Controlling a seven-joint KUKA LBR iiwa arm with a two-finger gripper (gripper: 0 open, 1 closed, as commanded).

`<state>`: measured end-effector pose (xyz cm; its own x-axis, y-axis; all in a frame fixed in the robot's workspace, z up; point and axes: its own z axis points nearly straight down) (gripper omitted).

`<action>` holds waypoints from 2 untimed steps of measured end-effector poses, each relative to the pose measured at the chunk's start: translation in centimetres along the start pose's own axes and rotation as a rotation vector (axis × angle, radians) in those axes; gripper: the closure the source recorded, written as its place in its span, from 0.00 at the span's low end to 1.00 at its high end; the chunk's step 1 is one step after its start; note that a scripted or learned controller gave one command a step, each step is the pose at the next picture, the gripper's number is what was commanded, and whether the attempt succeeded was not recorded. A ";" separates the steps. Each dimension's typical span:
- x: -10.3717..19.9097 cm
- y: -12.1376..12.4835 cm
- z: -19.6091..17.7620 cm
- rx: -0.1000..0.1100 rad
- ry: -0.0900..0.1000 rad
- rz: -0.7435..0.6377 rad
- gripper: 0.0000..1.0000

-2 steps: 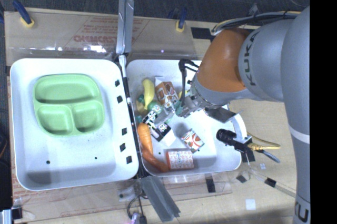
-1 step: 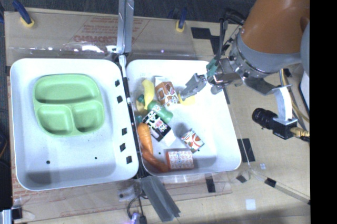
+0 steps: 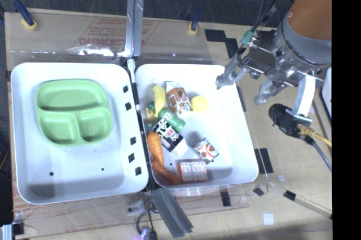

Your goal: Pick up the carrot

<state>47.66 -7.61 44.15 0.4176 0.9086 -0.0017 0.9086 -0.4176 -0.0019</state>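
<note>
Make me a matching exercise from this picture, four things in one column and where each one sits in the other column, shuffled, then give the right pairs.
Things
1. carrot
2. green divided tray
3. gripper
4. lemon

Places
A. in the left bin
B. above the right bin's right rim, fingers apart
C. along the right bin's left wall, near its front
D. towards the back of the right bin, right of the banana

Pairs: 1-C, 2-A, 3-B, 4-D

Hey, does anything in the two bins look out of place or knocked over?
Nothing spilled or damaged. The carrot lies against the right bin's left wall, its lower end by a tipped box. The green tray sits flat in the left bin.
</note>
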 end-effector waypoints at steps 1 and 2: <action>1.4 2.3 10.5 0.005 -0.001 0.138 0.00; 1.9 -0.6 24.5 0.006 -0.001 -0.069 0.00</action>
<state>47.89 -5.65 19.63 0.3541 0.9352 -0.0027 0.9352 -0.3541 -0.0084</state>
